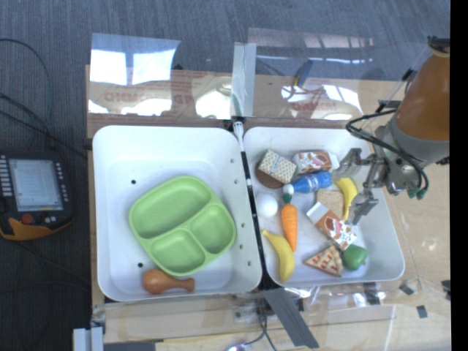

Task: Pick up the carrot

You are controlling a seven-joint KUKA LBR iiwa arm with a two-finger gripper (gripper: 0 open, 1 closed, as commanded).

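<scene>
While the gripper [360,181] hovers with fingers spread and nothing between them, right of the carrot [290,225], the carrot lies in the right bin [395,265], beside a yellow banana [281,253].

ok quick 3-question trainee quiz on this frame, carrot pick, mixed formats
1. True or false: the carrot lies in the same bin as the green divided plate.
2. Which item lies just below the carrot in the camera view? A) chicken drumstick B) banana C) blue bottle
3. Fill in: the gripper hangs over the ___ side of the right bin, apart from the carrot.

Key: 1 false, it is in the right bin, the plate in the left bin. 2 B. 3 right.
</scene>
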